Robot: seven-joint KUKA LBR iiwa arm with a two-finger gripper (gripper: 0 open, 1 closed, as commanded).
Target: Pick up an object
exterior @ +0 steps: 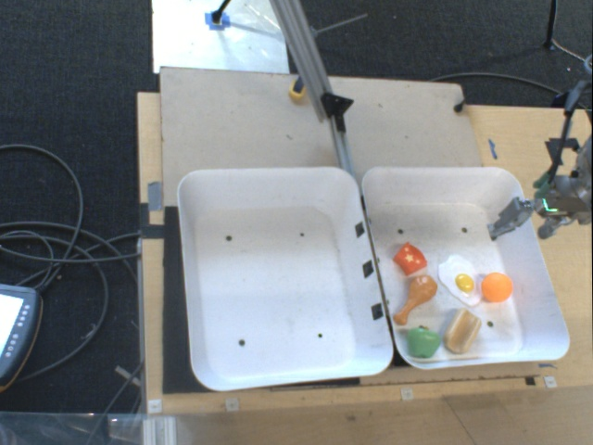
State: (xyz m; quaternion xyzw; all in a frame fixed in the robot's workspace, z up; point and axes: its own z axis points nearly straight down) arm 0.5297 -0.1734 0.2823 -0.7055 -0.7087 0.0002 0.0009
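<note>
The right bin (445,202) holds several toy foods in its near half. A red piece (410,259) lies by the divider, with a brown drumstick (417,297) just below it. A fried egg (460,281) and an orange ball (498,287) sit to their right. A green pepper (423,342) and a tan bread roll (461,330) rest near the front wall. My gripper (523,228) hangs over the bin's right rim, above and to the right of the egg. It is open, with nothing between its fingers.
The left bin (269,276) stands beside the right one, joined at a shared rim with black clips (368,267). A slanted metal pole (310,54) crosses the back board. Cables and a tablet (14,327) lie on the floor at left.
</note>
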